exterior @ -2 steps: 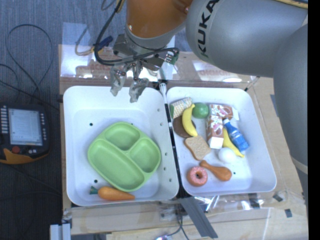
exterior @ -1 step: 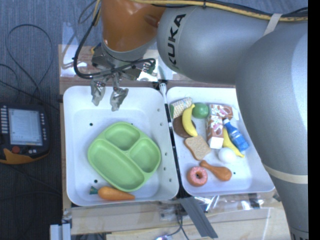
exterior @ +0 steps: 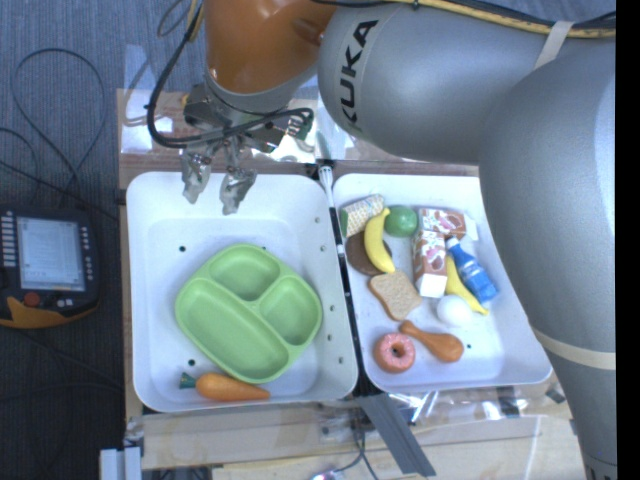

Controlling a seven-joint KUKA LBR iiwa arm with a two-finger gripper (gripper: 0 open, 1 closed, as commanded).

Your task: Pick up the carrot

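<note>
We see the two-finger metal gripper [exterior: 214, 189] released, fingers apart, at 12 o'clock of the left white bin [exterior: 150, 268], orange carrot [exterior: 232, 388] at 6 o'clock beside the green divided plate [exterior: 250, 311].

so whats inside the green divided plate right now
Nothing shows in the green divided plate: all three compartments look bare. The carrot lies outside it, against its near rim in the left bin. What is under the plate is covered.

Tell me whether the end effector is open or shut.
Open. The end effector hangs over the far edge of the left bin, its two fingers spread with a bare gap between them, far from the carrot.
</note>
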